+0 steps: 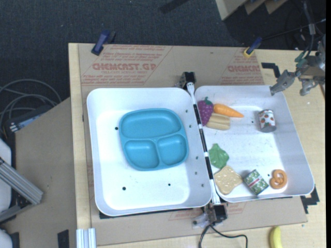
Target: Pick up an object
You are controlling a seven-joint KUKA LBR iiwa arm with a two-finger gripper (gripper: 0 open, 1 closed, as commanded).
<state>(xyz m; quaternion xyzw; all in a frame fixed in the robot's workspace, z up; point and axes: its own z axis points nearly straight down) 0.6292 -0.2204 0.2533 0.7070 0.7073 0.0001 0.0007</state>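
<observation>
Down at the near edge of the right bin (pixel 297 154) sat a glossy orange pretzel (pixel 278 179), a green carton (pixel 255 182) and a tan, grainy bread slice (pixel 227 180). Farther back lay a smooth tapered carrot (pixel 228 110) beside bumpy purple grapes (pixel 206 109), and beyond the far right corner the gripper (pixel 291 82) hovered, jaws spread wide, nothing in them!
</observation>
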